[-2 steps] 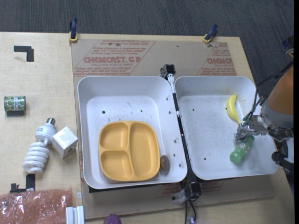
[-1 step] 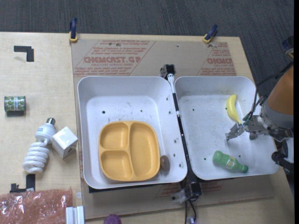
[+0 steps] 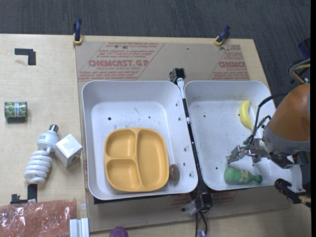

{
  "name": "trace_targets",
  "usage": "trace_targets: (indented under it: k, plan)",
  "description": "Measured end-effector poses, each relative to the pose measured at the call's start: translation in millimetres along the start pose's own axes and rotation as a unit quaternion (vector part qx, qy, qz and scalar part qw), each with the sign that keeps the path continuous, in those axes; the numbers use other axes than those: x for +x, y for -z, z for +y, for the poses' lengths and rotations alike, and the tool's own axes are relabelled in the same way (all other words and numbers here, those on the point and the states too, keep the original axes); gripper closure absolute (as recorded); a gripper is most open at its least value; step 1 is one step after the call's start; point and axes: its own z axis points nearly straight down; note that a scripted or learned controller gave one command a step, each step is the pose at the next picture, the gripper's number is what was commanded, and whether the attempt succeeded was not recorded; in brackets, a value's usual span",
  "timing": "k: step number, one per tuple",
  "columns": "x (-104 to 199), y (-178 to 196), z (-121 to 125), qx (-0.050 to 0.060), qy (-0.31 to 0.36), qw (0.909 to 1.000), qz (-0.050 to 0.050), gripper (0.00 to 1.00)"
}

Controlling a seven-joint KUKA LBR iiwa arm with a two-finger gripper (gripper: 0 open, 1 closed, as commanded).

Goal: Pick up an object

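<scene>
Hovering low over the right bin (image 3: pixel 197 90), near its right wall: the pincer (image 3: pixel 240 153), metal fingers pointed left and slightly apart, nothing visible between them. Just below it, lying on its side on the bin floor — a green bottle (image 3: pixel 241 176), cap end toward the right, close to the fingertips but not clearly touched. Further back in the same bin, against the right wall, a yellow banana (image 3: pixel 245 113), partly crossed by a black cable. Bare white floor across the left and middle of that bin, speckled with small dark marks.

Held in the left bin (image 3: pixel 88 127): a yellow three-compartment tray (image 3: pixel 137 159) toward the front, and a small brown lump (image 3: pixel 174 172) just beside the tray's right edge. Open floor behind the tray.

Resting on the tabletop (image 3: pixel 44 88) left of the bins, well apart from them — a spiral light bulb (image 3: pixel 41 156), a white cube (image 3: pixel 68 149) beside it, a small green can (image 3: pixel 16 110).
</scene>
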Motion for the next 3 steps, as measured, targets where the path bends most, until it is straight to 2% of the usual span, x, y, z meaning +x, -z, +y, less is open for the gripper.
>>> trace_targets:
  k: [1,2,3]
  plan:
    - [-20.6,0.9,68.9,-0.001,0.001,1.0,0.0,0.0]
    - [-21.0,11.3,69.9,-0.002,0.001,1.0,-0.001,1.0]
    - [-62.9,0.7,42.3,-0.001,0.0,1.0,0.0,1.0]
